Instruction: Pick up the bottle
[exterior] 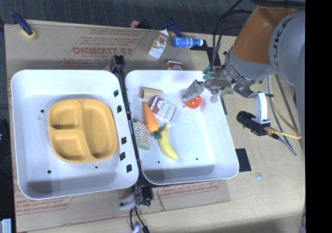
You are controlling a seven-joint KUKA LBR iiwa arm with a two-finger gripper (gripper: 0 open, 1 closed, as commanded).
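A small blue bottle with a white cap lies on its side on the cardboard behind the right bin, outside its far rim. My gripper hangs over the far right part of that bin, well in front of the bottle. Its fingers stand open, and nothing is held between them. A red round item lies just below the gripper on the bin floor.
The right bin also holds a carrot, a banana, a small carton, a tan cone-like piece and a wrapped snack. A yellow divided plate fills the left bin. Two small cartons lie near the bottle.
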